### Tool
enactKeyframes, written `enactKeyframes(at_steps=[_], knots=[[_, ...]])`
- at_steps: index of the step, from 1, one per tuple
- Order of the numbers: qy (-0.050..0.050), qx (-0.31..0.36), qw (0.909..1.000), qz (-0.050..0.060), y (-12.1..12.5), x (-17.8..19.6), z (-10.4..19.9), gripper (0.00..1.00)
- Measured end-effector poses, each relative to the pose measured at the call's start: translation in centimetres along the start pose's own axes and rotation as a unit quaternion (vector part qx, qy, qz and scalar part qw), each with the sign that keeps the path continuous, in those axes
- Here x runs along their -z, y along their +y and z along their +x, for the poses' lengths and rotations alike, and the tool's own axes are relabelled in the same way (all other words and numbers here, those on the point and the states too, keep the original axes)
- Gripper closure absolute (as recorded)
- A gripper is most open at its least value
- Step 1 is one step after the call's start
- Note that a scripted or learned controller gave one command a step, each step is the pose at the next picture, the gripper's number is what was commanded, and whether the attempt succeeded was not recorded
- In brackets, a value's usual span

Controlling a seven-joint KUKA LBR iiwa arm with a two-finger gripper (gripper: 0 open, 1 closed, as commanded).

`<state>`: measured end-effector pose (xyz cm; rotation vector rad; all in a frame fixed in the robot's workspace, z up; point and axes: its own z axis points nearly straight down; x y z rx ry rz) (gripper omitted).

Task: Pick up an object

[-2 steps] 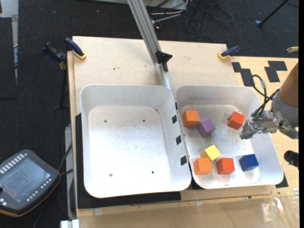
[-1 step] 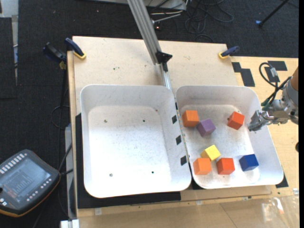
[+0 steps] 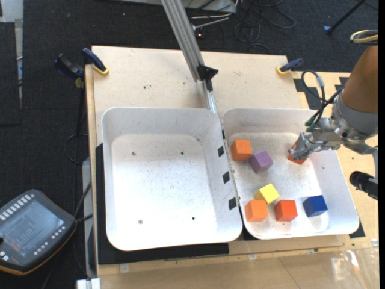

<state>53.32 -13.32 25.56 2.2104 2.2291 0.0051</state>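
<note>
Blocks lie loose in the right bin (image 3: pixel 337 179): an orange cube (image 3: pixel 242 149) and purple cube (image 3: pixel 261 161) near its middle, then yellow (image 3: pixel 268 193), orange (image 3: pixel 256 210), red-orange (image 3: pixel 286 210) and blue (image 3: pixel 314 206) along the front. The end effector (image 3: pixel 299 152) sits low over a red block (image 3: pixel 296 158) at the far right, probably lining up a grasp; whether it is clenched I cannot tell. The left bin (image 3: pixel 159 179) shares the pale desk (image 3: pixel 156 77), clamped at its corners, above dark floor with cables.
</note>
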Motion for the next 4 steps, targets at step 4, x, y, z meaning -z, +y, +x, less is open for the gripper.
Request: enactKeyframes(at_steps=[4], knots=[[0.0, 0.0, 1.0, 0.002, 4.1, -0.1, 20.8, 1.0]])
